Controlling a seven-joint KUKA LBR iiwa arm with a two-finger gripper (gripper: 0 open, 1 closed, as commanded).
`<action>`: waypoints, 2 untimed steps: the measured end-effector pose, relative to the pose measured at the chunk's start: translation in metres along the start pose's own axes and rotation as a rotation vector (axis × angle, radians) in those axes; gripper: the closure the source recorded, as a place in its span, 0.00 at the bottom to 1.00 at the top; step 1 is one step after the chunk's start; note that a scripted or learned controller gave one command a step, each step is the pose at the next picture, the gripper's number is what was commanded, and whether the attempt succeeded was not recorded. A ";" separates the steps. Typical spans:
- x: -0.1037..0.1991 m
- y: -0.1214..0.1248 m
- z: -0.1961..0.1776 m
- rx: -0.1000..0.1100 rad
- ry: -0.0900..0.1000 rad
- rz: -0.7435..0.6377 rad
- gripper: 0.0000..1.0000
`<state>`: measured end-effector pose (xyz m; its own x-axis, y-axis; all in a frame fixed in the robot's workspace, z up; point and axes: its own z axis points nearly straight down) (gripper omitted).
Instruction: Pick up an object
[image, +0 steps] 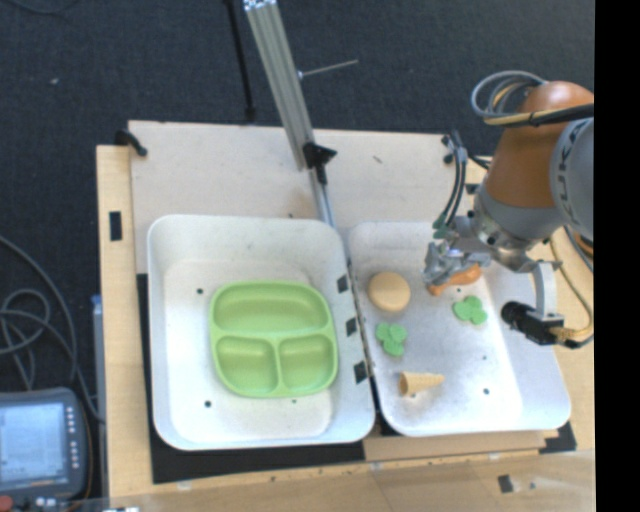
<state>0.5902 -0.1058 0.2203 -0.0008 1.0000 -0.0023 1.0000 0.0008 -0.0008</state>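
Observation:
In the right bin (530, 385), my gripper (447, 272) is down at the far middle, with the arm reaching in from the right. An orange carrot-like piece (458, 279) sits between its fingertips, both ends sticking out, and the gripper is shut on it. A tan round bun (389, 292) lies just left of the gripper. To the gripper's right and a little nearer lies a green leafy piece (470, 312). A second green piece (391, 338) rests below the bun. A small ice-cream cone (420, 382) lies on its side toward the front.
The left bin (175, 260) holds a green divided plate (272, 337). A metal post (290, 100) slants up from between the two bins. A black cable fitting (530, 322) hangs from the arm over the right bin's right side.

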 end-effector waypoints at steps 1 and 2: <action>0.051 0.010 -0.015 -0.004 0.002 -0.006 1.00; 0.105 0.017 -0.027 -0.004 0.004 -0.008 1.00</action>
<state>0.6073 -0.0002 0.2469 -0.0085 1.0000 0.0018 1.0000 0.0085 0.0027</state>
